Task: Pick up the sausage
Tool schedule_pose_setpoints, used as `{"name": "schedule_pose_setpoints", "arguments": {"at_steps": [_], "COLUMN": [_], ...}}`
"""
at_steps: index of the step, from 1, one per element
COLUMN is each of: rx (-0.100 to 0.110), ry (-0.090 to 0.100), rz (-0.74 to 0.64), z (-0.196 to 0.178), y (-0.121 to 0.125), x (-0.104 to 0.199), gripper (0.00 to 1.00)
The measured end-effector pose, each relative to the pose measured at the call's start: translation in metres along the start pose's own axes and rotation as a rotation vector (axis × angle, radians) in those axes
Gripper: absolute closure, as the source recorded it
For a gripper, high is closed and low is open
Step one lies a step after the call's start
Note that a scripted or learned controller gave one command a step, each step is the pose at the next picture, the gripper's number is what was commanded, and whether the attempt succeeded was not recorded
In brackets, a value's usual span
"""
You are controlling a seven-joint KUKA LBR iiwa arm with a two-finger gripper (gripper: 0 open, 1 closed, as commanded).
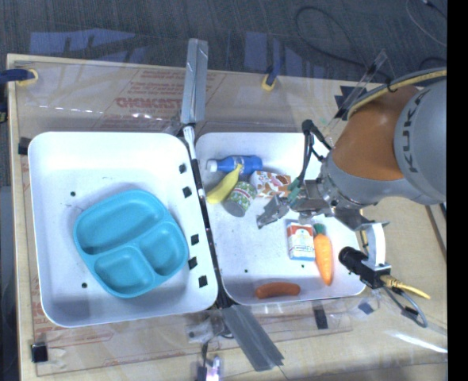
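The sausage (278, 290) is reddish-brown and lies flat along the near wall of the right bin (242, 248). My gripper (272, 211) hangs over the middle of that bin, well up the image from the sausage and level with it left to right. It sits just right of a small can (239, 200) and left of a white and red box (301, 241). Nothing shows between the gripper and the sausage except bare bin floor.
A carrot (323, 258) lies beside the box. A banana (223, 186), a blue bottle (235, 165) and a snack packet (270, 185) crowd the bin's far side. The left bin (51, 173) holds a blue divided plate (129, 242).
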State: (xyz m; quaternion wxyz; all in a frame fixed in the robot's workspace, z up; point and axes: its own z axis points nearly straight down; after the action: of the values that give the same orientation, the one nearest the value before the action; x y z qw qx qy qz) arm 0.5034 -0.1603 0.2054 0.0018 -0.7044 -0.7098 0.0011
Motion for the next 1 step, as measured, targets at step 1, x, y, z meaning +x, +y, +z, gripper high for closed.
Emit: {"name": "schedule_pose_setpoints", "arguments": {"at_steps": [1], "rx": [0.0], "ry": [0.0], "rz": [-0.077], "z": [0.0823], "y": [-0.0275], "x": [-0.021], "gripper": [0.0]}}
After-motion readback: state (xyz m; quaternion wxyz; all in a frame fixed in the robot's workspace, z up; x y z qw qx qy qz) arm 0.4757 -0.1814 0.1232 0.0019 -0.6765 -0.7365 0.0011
